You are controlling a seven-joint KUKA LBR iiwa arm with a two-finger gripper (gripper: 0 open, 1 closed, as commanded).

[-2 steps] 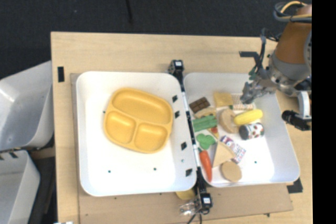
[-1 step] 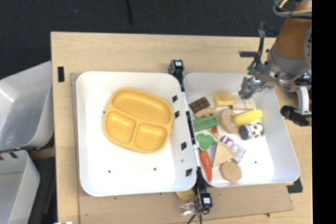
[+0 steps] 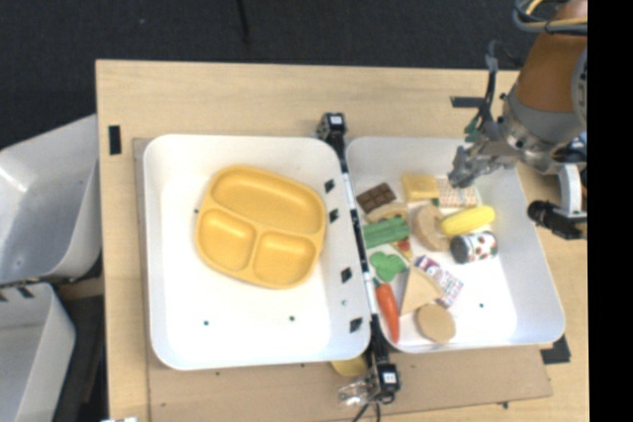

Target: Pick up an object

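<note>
Far to the tool's left, a smooth yellow plastic tray (image 3: 261, 225) with three rounded wells lies flat in the left bin (image 3: 178, 331), a shallow, glossy white tub with rounded corners on a pale wood-grain table (image 3: 227, 94). Black clips run along the seam where it meets the right bin (image 3: 529, 296), which has the same white finish. Nearer the tool, the small items crowd the right bin's left half: a dark brown ridged block (image 3: 376, 199), a flat green bar (image 3: 386, 232), a green leafy piece (image 3: 389, 265), and a tapered orange carrot (image 3: 387, 312) against the seam. Just below and left of the tool are a pale yellow cheese-like square (image 3: 419, 187), a tan disc (image 3: 427, 226), a glossy yellow corn-shaped cylinder (image 3: 467, 219), and a small can (image 3: 473, 246) with a dark end and spotted label. Further below lie a flat printed packet (image 3: 438, 278), a tan wedge (image 3: 419, 292) and a round biscuit-coloured disc (image 3: 434, 322). The tool (image 3: 463, 171) is a dark metal assembly pointing down and leftward over the bin's upper right part, just above the pile; whether its tips are spread or closed cannot be told. The arm rises to the right, grey at the wrist (image 3: 539, 126), with a rounded orange segment (image 3: 549, 64) above.
</note>
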